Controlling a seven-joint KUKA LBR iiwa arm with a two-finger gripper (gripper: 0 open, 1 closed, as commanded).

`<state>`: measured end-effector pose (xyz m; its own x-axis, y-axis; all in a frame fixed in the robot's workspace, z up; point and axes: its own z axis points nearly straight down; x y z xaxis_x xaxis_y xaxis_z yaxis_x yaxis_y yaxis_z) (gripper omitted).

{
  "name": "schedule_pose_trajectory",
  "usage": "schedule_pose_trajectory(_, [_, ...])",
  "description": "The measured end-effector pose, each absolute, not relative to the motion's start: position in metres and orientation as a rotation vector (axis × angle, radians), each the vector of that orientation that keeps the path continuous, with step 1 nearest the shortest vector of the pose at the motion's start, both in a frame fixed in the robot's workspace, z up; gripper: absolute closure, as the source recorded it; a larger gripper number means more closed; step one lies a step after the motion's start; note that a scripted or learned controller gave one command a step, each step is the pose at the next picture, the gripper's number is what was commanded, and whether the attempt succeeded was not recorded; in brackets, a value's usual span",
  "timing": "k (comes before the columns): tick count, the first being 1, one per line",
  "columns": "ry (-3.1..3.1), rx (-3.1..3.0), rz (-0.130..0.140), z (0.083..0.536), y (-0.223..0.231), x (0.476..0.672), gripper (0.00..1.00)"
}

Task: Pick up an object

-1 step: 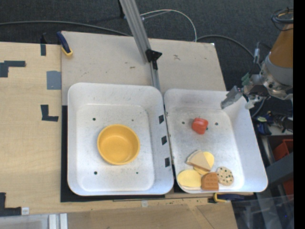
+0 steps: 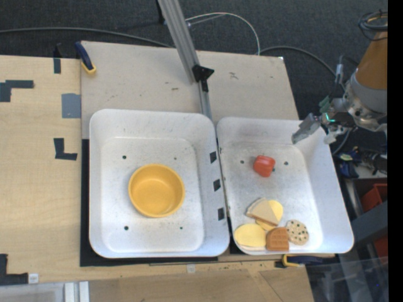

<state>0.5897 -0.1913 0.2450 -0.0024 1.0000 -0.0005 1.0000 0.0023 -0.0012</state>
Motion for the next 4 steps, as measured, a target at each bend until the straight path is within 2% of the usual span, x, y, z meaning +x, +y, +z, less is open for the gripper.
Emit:
schedule_pose_trajectory(2, [-2.218,-2.215,0.008,0.125,-0.201,0.584,0.00])
schedule_pose_trajectory(3, [-2.224,-2.219,0.003,0.087,-0.200,0.584,0.00])
schedule_pose_trajectory(4, [-2.224,-2.218,0.002,0.099,-0.199,0.584,1.00])
